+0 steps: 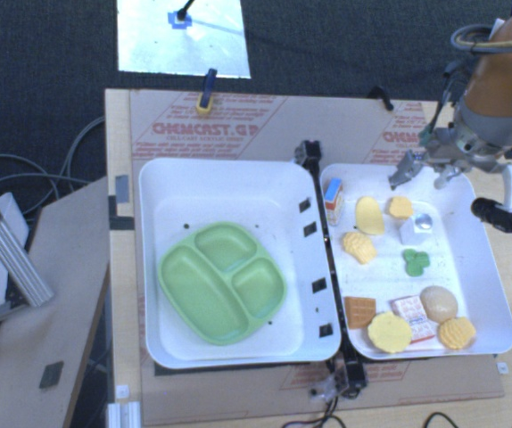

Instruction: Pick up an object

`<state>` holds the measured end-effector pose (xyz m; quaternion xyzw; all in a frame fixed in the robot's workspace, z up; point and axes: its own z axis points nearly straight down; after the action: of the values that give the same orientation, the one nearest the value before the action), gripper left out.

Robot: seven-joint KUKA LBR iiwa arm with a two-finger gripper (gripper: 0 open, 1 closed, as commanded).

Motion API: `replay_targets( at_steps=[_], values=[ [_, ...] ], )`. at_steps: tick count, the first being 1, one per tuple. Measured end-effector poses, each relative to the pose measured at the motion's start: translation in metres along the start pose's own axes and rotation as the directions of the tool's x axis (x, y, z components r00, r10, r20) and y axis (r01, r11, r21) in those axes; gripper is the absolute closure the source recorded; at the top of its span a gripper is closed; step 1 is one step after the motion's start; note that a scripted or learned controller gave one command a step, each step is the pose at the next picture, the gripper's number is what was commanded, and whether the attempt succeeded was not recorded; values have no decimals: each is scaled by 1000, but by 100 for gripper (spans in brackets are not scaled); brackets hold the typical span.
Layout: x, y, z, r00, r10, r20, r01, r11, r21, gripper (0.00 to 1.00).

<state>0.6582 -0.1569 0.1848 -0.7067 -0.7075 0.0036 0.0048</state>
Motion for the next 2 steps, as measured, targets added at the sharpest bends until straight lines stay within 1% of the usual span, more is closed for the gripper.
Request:
replay_targets(
  at_steps=[1, 2],
  values=[
    [0, 3, -9, 1000, -2, 2, 2, 1000, -13, 0],
    [5, 13, 39, 1000, -6, 2, 6, 1000, -11, 0]
  ],
)
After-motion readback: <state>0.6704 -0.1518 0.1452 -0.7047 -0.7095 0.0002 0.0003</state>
